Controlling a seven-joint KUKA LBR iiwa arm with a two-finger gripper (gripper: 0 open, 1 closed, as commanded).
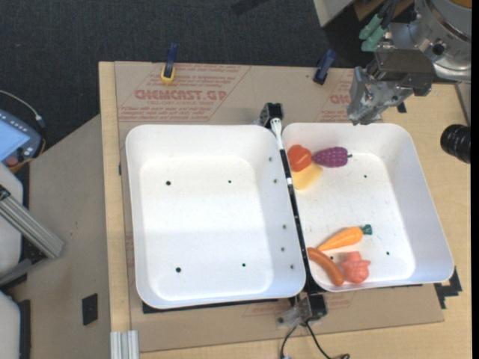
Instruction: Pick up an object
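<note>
bright, even overhead light, mild glare on the white bins (142,200), soft shadows, slightly grainy focus.

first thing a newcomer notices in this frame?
Probably the bright toy food in the right bin: a purple grape bunch beside red and yellow pieces at its upper left, and a carrot above a pink piece at the lower edge. Then the claw, hanging above that bin's far rim.
</note>
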